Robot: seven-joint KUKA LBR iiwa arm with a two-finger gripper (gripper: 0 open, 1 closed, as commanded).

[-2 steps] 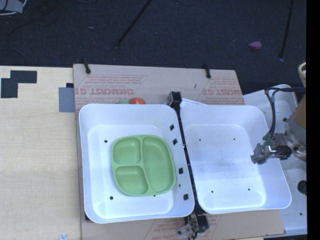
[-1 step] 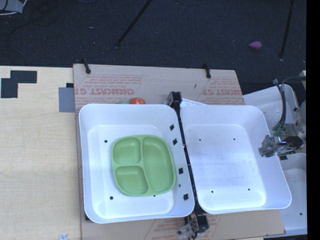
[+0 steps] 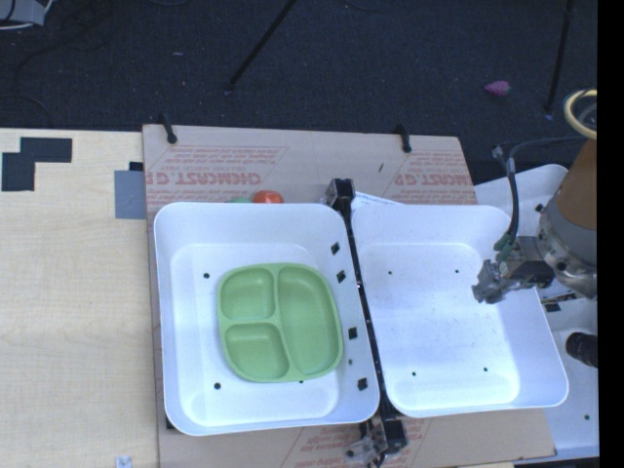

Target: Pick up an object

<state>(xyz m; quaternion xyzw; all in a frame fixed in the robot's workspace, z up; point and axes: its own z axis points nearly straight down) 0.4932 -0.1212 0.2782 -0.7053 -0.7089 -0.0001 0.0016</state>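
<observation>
Grey arm's gripper (image 3: 489, 291) hangs low over the right shallow white bin (image 3: 458, 398) near its right wall; honestly can't tell the finger state. Green three-compartment plastic plate (image 3: 280, 322) sits in the left white bin (image 3: 185, 359).

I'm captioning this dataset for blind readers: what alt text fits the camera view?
A green divided plate lies in the left white bin, while the robot arm's gripper sits over the right white bin near its right edge. A small red object rests just behind the left bin.

Upside-down red print on the cardboard sheet (image 3: 292, 169) reads "CHEMCRAFT".
</observation>
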